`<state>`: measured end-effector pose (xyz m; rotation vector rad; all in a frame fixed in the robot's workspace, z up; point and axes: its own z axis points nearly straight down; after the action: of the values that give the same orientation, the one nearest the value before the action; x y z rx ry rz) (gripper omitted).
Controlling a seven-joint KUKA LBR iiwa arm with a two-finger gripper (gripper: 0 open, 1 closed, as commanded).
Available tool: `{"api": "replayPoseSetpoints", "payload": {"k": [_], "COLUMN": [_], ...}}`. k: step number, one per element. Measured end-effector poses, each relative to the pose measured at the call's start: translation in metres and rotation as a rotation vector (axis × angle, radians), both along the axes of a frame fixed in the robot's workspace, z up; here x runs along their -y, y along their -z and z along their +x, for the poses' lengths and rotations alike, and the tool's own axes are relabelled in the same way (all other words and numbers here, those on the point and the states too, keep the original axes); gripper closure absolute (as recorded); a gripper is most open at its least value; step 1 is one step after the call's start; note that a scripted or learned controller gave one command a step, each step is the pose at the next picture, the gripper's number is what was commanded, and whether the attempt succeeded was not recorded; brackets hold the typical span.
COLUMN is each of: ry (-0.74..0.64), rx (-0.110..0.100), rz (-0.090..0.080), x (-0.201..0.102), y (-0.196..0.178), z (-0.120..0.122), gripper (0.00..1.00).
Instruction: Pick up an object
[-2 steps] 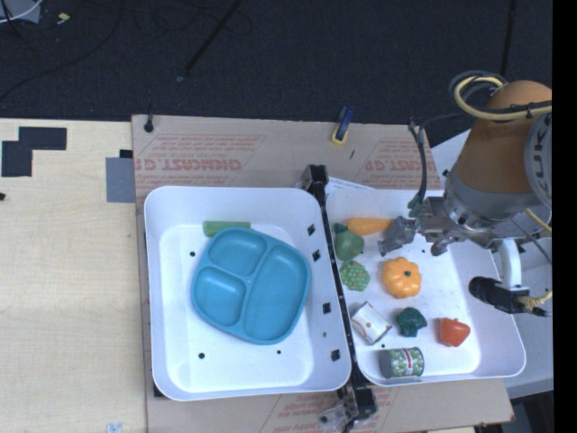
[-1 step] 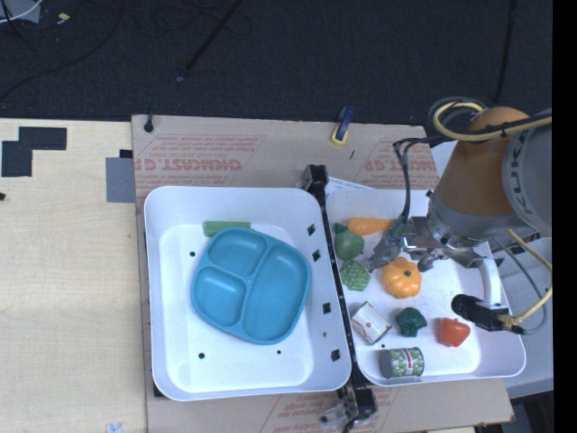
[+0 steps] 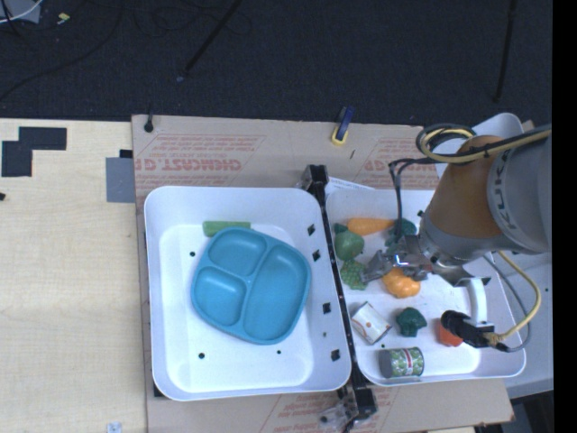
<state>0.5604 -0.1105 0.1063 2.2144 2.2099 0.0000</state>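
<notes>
Gripper (image 3: 389, 264) low in the right bin (image 3: 505, 368); jaw state cannot be told. Orange fruit (image 3: 401, 284) just below it, broccoli (image 3: 352, 273) beside it.

Grey arm (image 3: 518, 197) reaching in from the right, orange band above the wrist, gripper (image 3: 394, 262) lowered over the right bin (image 3: 514, 363)

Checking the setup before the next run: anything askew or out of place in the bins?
The can lies on its side by the right bin's near rim. The blue plate sits skewed in the left bin.
</notes>
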Motion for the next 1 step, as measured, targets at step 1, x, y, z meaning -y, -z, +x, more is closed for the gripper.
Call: {"api": "replayPoseSetpoints", "payload": {"k": [1], "ry": [0.001], "rx": [0.012], "rz": [0.001], "x": [0.0016], "y": [-0.0026], "z": [0.0053], "gripper": [0.00]}}
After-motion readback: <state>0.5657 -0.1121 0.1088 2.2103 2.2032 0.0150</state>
